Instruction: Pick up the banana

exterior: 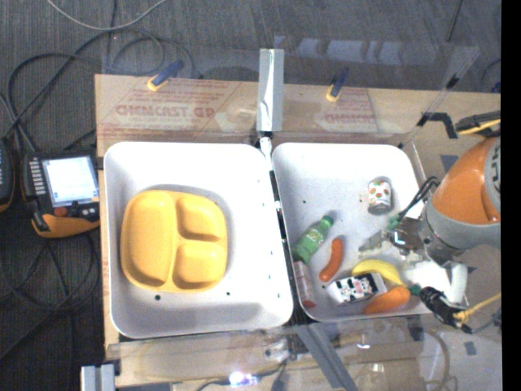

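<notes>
The yellow banana (379, 270) lies in the right bin (342, 165), near its front right corner. It rests between an orange carrot (388, 300) and a black-and-white box (356, 288) in front, with a red sausage (331, 259) to its left. My gripper (392, 239) hangs just above and behind the banana, at the end of the grey arm with the orange band (470, 194). Nothing shows in its grasp.
A green bottle (313, 238) lies left of the sausage, and a small spotted can (378, 195) stands further back. The left bin (122, 300) holds a yellow divided plate (173, 239). A handheld screen (65, 184) sits off the bench at far left.
</notes>
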You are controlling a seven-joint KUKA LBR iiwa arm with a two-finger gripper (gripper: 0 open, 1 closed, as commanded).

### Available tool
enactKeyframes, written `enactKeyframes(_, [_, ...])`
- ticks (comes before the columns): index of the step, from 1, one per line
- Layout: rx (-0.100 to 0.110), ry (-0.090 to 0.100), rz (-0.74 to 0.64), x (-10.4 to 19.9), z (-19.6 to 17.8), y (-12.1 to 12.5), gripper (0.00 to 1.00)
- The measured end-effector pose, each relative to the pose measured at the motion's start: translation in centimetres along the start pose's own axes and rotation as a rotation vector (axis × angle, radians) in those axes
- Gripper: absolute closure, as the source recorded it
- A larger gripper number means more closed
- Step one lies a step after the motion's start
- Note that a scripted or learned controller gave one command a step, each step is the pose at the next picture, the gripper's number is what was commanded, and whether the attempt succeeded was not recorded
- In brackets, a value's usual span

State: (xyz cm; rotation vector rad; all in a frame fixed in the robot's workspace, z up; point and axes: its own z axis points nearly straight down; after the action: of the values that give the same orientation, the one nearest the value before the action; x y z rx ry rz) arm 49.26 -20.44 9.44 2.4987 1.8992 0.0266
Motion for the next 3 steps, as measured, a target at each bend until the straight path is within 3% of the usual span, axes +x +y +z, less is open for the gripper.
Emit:
enactKeyframes(1, [0.001,-0.006,0.002,-0.27,-0.45,-0.06,1.0])
enactKeyframes(2, [0.004,-0.004,-0.001,-0.06,-0.43,-0.09,0.0])
enactKeyframes(3, [0.001,-0.007,-0.04,0.3,0.17,-0.37,0.0])
